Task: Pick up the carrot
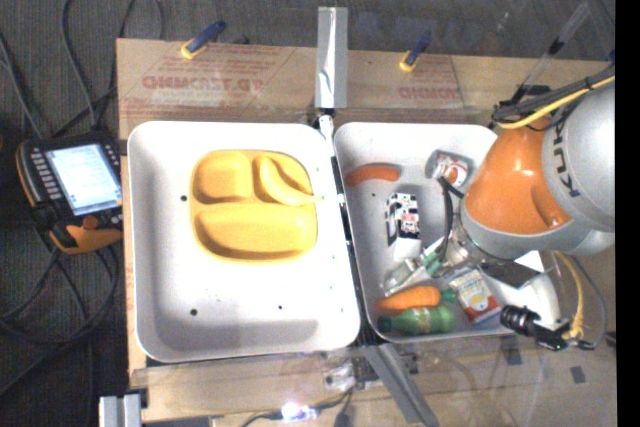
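— What's laid out on the table (140,75)?

— Two white bins. The left bin (160,315) carries a yellow divided tray (255,203). My arm (540,190) hangs over the right bin (400,135).

— And the carrot?

— The carrot (412,298) lies near that bin's front edge, touching a green bottle (420,320) just in front of it.

— Your gripper?

— My gripper (447,250) sits above the clutter right of the carrot; whether it's released or clenched, I cannot tell.
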